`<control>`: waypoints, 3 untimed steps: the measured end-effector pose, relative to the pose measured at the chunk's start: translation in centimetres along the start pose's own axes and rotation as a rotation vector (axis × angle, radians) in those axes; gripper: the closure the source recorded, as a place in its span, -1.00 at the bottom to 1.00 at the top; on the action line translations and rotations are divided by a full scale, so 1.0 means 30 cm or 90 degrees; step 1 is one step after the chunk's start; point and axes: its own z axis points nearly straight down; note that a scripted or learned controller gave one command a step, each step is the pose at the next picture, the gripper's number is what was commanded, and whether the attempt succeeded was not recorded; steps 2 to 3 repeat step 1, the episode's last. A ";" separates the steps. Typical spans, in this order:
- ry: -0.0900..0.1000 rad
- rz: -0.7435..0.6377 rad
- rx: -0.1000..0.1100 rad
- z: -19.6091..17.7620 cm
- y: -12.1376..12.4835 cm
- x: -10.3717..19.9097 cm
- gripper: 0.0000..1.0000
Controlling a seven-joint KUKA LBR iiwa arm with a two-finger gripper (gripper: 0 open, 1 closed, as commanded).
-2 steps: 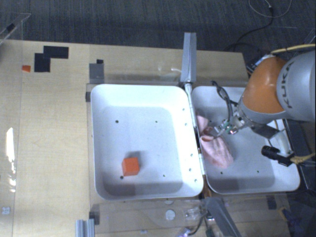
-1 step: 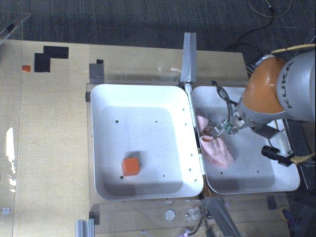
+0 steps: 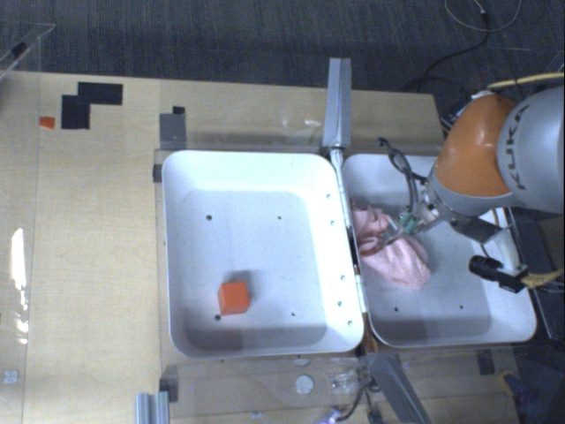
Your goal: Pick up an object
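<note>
Soft pink cloth — crumpled, matt, smooth white plastic bins, pale wood-look bench, matt orange block — foam-like

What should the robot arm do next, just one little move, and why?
Probably lower the gripper a little, straight down onto the pink cloth. It sits right at the top of that crumpled cloth in the right bin, and nothing shows the cloth gripped yet. The orange block lies far off in the left bin, so the cloth is the nearer pick.
</note>
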 end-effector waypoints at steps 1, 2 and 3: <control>0.006 0.056 0.013 -0.388 0.225 0.008 1.00; 0.006 0.056 0.013 -0.388 0.225 0.008 1.00; 0.006 0.056 0.013 -0.388 0.225 0.008 1.00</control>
